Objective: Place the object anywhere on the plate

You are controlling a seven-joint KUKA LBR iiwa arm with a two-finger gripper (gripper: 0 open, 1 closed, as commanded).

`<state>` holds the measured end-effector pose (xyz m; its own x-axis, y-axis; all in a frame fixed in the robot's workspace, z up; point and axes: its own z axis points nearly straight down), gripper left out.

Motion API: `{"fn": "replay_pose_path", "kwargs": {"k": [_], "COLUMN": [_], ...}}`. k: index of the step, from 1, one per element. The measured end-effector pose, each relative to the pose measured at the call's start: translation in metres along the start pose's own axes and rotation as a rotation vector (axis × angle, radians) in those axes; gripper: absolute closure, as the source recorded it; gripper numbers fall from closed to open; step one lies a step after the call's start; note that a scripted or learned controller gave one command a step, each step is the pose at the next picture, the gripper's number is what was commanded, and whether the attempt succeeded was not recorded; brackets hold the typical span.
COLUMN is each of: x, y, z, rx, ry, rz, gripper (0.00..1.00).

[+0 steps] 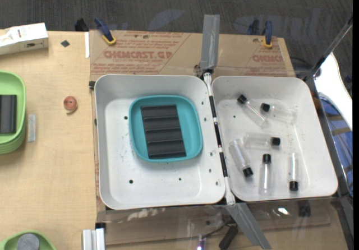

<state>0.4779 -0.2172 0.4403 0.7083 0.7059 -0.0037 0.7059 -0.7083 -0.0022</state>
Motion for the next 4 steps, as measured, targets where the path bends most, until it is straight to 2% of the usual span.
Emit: {"fn": "replay_pose_path", "kwargs": {"k": [1, 3, 4], "x": [-0.0005, -0.0002, -0.0041], "y": [0.0002, 0.0084, 0.0042], "z": [-0.0002, 0.0001, 0.0005], "rx": [0.0, 0.0, 0.002], "ry": [0.0, 0.0, -0.001], "rz": [0.043, 0.239, 0.323], "gripper": [0.0, 0.0, 0.0]}}
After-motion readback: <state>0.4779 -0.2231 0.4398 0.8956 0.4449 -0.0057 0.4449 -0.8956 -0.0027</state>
